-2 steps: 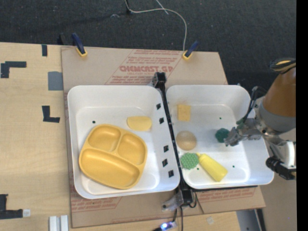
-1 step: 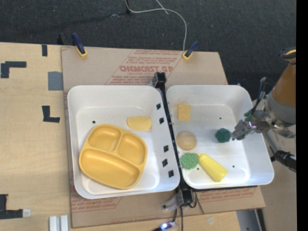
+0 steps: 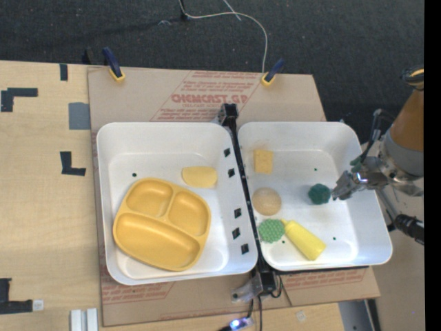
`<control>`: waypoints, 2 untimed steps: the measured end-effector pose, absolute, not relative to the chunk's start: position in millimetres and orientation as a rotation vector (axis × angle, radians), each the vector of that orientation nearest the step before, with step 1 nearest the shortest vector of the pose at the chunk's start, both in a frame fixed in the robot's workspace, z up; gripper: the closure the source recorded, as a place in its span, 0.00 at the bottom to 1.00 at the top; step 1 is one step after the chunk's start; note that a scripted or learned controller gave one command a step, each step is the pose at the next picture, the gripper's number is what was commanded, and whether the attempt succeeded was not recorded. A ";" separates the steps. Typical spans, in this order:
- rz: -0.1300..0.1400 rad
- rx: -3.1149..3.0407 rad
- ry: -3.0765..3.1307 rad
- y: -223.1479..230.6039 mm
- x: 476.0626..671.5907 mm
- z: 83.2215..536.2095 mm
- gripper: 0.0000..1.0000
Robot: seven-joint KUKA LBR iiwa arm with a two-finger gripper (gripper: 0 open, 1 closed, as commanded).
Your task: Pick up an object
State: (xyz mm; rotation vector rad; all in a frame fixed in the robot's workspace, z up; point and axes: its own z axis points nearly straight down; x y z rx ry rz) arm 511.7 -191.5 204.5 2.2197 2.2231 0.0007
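Note:
The right bin [image 3: 344, 140] holds a dark green ball [image 3: 318, 194], a yellow square block [image 3: 263, 161], a tan round piece [image 3: 266, 201], a bumpy light green ball [image 3: 271, 230] and a yellow cylinder [image 3: 304, 240]. My gripper [image 3: 344, 186] reaches in over the bin's right wall, low and just right of the dark green ball, close to it. Nothing is seen in its grasp.
The left bin [image 3: 110, 150] holds a yellow divided plate [image 3: 162, 223] and a pale yellow piece [image 3: 199, 177]. A black divider with clips [image 3: 236, 185] runs between the bins. Two clamps [image 3: 113, 66] [image 3: 272, 71] pin the cardboard at the back.

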 end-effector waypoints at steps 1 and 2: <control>0.002 2.213 2.231 -137.8 542.2 211.4 1.00; 0.000 2.216 2.231 -83.3 555.8 205.9 1.00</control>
